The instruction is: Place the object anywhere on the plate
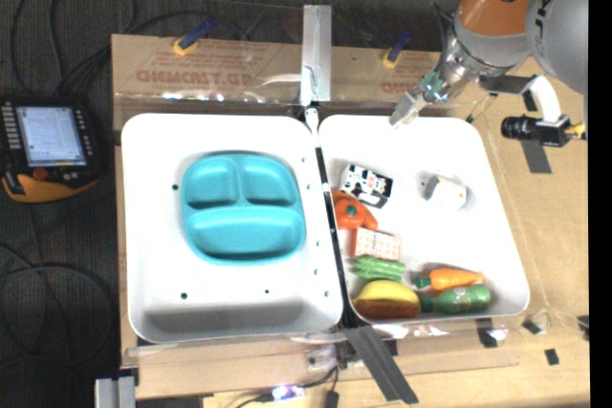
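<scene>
A turquoise divided plate (244, 205) lies in the left bin (153, 291) with nothing on it. The right bin (497, 205) holds several small things: a black-and-white patterned piece (368, 184), a white and grey object (446, 192), an orange-red toy (352, 213), a pink-white box (380, 246), a yellow and red fruit (386, 299), a carrot (455, 279) and a green vegetable (461, 299). My gripper (400, 116) hangs over the far edge of the right bin, tilted down to the left. Its fingers taper together with nothing between them.
A cardboard sheet (220, 72) with blue and yellow clamps lies behind the bins. A metal divider (316, 53) stands between them at the back. A handheld screen unit (48, 143) rests on the dark floor at the left.
</scene>
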Controlling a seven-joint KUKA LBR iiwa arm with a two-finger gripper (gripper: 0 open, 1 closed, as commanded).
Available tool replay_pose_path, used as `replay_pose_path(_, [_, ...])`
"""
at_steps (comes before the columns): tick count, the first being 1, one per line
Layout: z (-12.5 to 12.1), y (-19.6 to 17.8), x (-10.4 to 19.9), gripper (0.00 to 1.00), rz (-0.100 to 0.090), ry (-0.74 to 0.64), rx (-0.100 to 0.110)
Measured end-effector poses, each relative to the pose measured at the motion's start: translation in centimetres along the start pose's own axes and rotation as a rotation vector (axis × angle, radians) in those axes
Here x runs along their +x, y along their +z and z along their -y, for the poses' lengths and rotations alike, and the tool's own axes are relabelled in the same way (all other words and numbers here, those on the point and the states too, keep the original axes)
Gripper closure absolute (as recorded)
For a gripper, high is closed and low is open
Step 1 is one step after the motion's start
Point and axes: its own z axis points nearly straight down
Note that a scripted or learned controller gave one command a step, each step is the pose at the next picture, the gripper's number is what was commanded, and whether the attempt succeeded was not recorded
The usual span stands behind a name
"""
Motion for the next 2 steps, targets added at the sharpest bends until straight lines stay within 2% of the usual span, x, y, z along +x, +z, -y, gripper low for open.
replay_pose_path(1, [-0.3, 3.1, 8.0, 1.0, -0.002, -0.198, 0.0])
replay_pose_path(2, [-3.2, -5.7, 8.0, 1.0, 0.002, -0.336, -0.001])
